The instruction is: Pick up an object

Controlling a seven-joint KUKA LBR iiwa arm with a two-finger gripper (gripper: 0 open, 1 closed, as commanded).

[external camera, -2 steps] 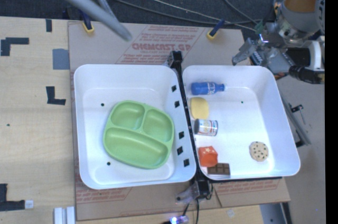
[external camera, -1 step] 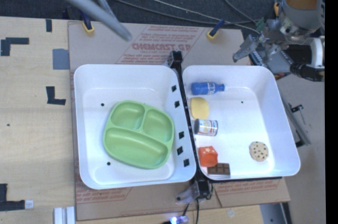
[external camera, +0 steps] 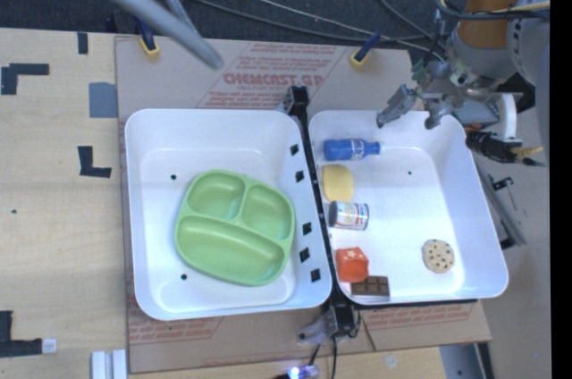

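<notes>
Camera view: claw point(external camera: 413, 105) hangs over right white bin's point(external camera: 474, 189) top rim, fingers spread apart w/ nothing between. Just below-left lies blue plastic bottle point(external camera: 351, 149), then yellow rounded block point(external camera: 338, 182), small tin can point(external camera: 349, 214), orange cube point(external camera: 352, 264), brown choc bar point(external camera: 370, 285); round cookie point(external camera: 438, 256) sits apart. Left white bin point(external camera: 152, 189) holds green divided plate point(external camera: 236, 226).

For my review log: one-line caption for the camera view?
Gripper open above right bin holding bottle, can, cookie; green plate in left bin.
</notes>
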